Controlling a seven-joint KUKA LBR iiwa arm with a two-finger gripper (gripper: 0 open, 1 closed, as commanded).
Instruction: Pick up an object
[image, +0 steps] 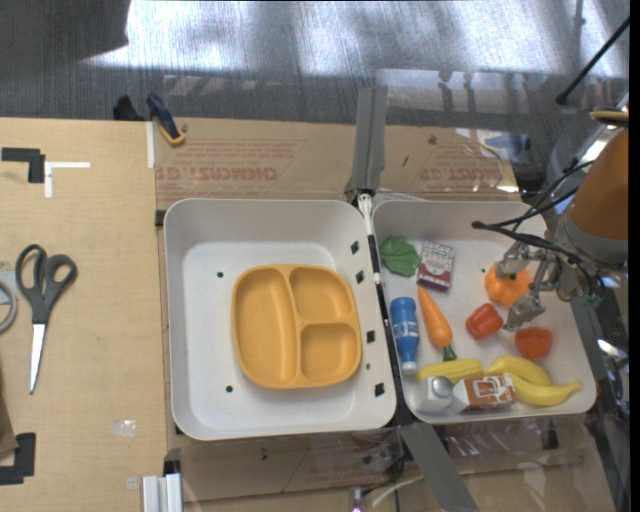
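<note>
My gripper (522, 296) hangs low over the right side of the right bin (480, 215), on the grey arm with its orange band (610, 195). It is right beside an orange fruit (503, 287), which its metal parts partly cover. A red pepper (483, 321) lies just left of the gripper and a red tomato (534, 343) just below it. Further left are a carrot (434, 316), a blue bottle (403, 330), a green leafy item (400, 255) and a small red and white box (436, 265). A banana (535, 383), a corn cob (450, 369) and a small carton (490, 393) lie along the front wall.
The left bin (190, 330) holds a yellow divided plate (297, 325). Scissors (40, 300) lie on the bench at far left. A blue and yellow clamp (165, 118) sits behind the left bin. Black cables (520, 225) run across the right bin's back corner.
</note>
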